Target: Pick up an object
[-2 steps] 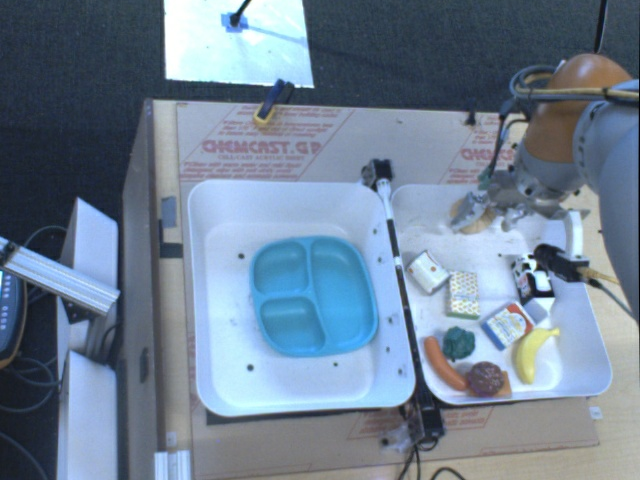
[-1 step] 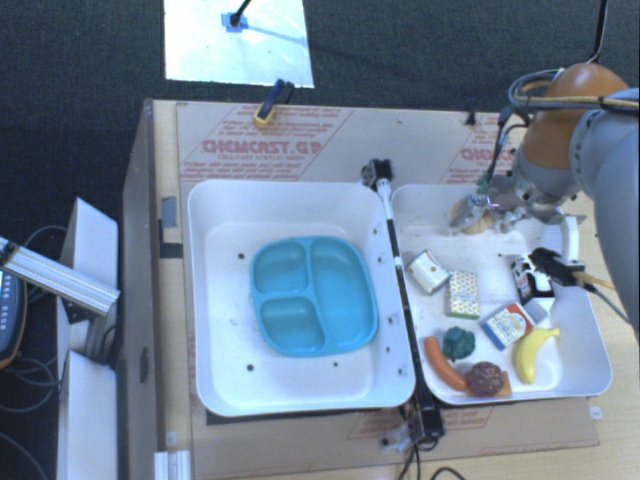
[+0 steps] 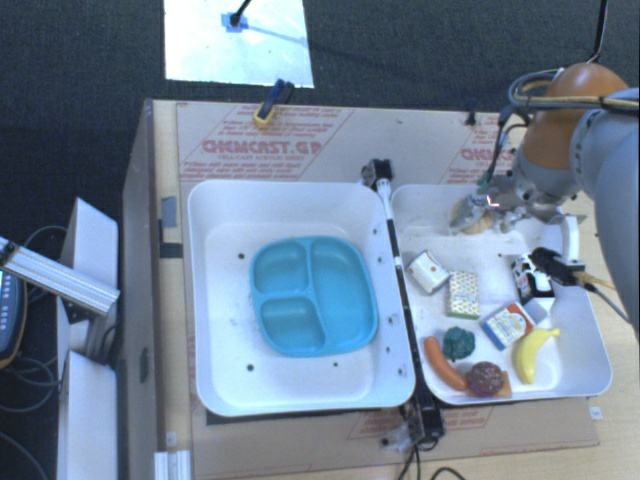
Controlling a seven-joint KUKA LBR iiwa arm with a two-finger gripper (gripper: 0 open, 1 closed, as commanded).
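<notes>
My gripper point(image 3: 484, 211) hangs low over the far end of the right bin point(image 3: 600, 378), the grey arm with its orange band reaching in from the right. Something small and tan sits right under it, blurred, and I cannot tell whether it is held. Nearer in the same bin lie a small white box point(image 3: 428, 271), a green-dotted pad point(image 3: 463, 294), a blue and orange box point(image 3: 505, 324), a banana point(image 3: 533, 351), a carrot point(image 3: 442, 363), a green broccoli piece point(image 3: 459, 342) and a dark red lump point(image 3: 486, 378).
A blue divided plate point(image 3: 312, 295) lies in the left bin point(image 3: 215, 368). A ridge point(image 3: 394, 268) separates the two bins. A yellow-handled tool point(image 3: 270, 104) lies on the board behind the bins.
</notes>
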